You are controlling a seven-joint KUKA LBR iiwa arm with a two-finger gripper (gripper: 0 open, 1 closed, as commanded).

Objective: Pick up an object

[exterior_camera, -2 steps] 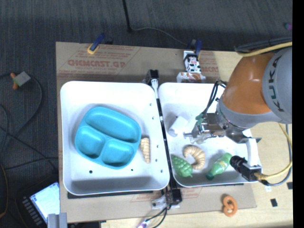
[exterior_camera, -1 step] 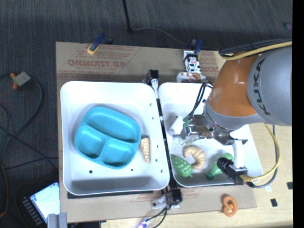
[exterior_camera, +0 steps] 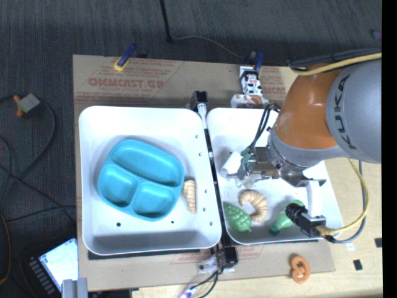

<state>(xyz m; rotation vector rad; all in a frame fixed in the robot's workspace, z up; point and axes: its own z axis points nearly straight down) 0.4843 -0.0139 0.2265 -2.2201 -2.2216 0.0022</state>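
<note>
My gripper (exterior_camera: 247, 169) hangs over the middle of the right bin (exterior_camera: 231, 121), under the grey and orange wrist. Just below it in that bin lies a curled beige toy (exterior_camera: 255, 203). A knobbly dark green piece (exterior_camera: 237, 217) rests at the bin's front left. A smaller bright green piece (exterior_camera: 280, 223) lies at the front, to the right of the beige toy. The arm hides the bin's right half.
The left bin (exterior_camera: 99, 120) holds a blue divided plate (exterior_camera: 141, 177) and a ridged beige piece (exterior_camera: 190, 195) against the plate's right side. An orange ring-shaped toy (exterior_camera: 299, 267) lies on the bench in front of the right bin. Blue clamps (exterior_camera: 126, 56) stand at the back edge.
</note>
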